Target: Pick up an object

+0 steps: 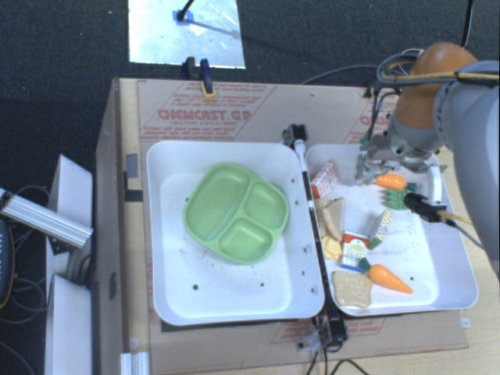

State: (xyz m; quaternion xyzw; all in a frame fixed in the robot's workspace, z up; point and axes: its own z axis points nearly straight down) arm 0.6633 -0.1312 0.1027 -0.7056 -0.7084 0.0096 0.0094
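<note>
The tool (373, 170) hangs low in the upper part of the right bin (457, 268); whether it is parted or closed I cannot tell. Just to its right lies a small carrot (391, 182), probably the target given that approach. Another carrot (388, 279) lies lower right, a green plate (237, 212) in the left bin (168, 233).

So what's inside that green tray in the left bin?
Nothing visible: the green tray shows three bare compartments. It covers the middle of the left bin, so whatever might lie beneath it stays hidden.
</note>
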